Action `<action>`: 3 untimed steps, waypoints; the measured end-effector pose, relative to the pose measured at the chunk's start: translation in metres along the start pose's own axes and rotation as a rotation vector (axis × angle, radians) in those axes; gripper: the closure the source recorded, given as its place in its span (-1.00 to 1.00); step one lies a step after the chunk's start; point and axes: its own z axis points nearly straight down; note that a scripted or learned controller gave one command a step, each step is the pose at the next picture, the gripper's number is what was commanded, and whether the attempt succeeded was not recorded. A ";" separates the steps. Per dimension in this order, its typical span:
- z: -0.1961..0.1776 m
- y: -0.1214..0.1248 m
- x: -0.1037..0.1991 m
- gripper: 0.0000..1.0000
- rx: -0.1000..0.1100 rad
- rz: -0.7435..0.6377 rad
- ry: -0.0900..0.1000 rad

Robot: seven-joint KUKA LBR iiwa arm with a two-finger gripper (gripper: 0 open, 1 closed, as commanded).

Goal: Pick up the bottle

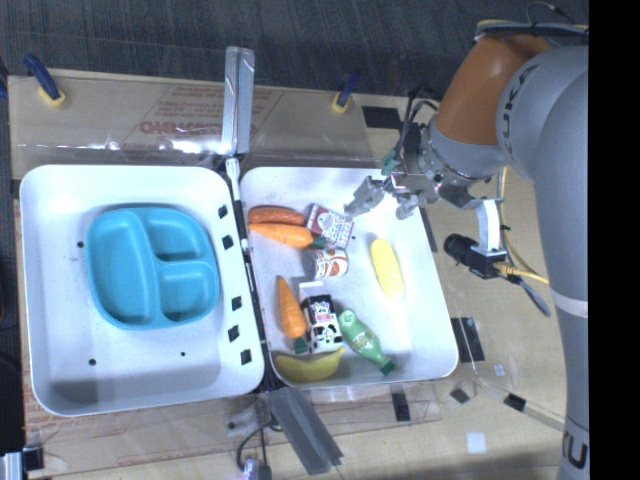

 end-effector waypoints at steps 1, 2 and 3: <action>0.064 -0.086 0.003 -1.00 0.000 -0.119 0.000; 0.108 -0.114 0.015 -1.00 -0.040 -0.238 -0.010; 0.108 -0.114 0.018 -1.00 -0.041 -0.257 -0.017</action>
